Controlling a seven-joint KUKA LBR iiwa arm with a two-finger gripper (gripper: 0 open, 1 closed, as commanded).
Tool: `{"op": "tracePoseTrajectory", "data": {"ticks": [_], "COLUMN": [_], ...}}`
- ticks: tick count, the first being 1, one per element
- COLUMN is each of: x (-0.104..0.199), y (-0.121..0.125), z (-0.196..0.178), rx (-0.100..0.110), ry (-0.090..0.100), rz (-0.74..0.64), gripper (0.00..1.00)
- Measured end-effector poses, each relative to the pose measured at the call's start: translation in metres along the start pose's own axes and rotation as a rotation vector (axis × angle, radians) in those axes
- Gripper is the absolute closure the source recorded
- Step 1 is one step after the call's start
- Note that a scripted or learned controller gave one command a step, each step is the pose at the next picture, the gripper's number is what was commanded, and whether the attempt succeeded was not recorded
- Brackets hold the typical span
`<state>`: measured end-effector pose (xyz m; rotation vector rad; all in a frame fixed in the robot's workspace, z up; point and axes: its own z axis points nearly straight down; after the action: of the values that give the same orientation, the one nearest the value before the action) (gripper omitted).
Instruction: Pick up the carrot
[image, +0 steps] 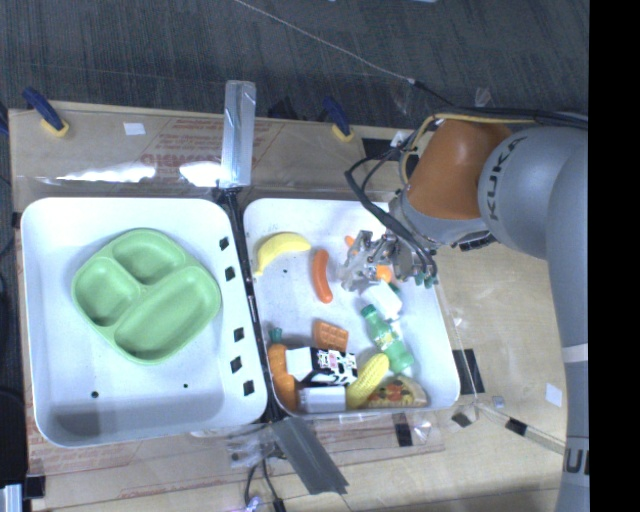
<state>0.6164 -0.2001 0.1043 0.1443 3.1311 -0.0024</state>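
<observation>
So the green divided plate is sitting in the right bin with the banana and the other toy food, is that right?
Not quite. The camera view shows the green divided plate alone in the left bin; the banana and the other toy food lie in the right bin.

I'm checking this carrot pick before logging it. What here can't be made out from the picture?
- Claw, camera view: its metal parts are small and blurred together.
- Orange bit at the claw: too small to name as the carrot.
- Heap at the right bin's near edge: items overlap, with an orange piece half hidden against the wall.
</observation>
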Motion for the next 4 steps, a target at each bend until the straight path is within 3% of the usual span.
{"op": "tracePoseTrajectory", "data": {"ticks": [1, 2, 3, 4], "x": [0.010, 0.009, 0.008, -0.025], "y": [-0.010, -0.010, -0.008, 0.026], "z": [0.011, 0.011, -0.001, -0.131], "rx": [-0.002, -0.002, -0.001, 0.003], "ry": [0.006, 0.006, 0.002, -0.010], "rz": [-0.305, -0.305, -0.309, -0.245], "gripper": [1.00, 0.00, 1.00, 1.00]}}
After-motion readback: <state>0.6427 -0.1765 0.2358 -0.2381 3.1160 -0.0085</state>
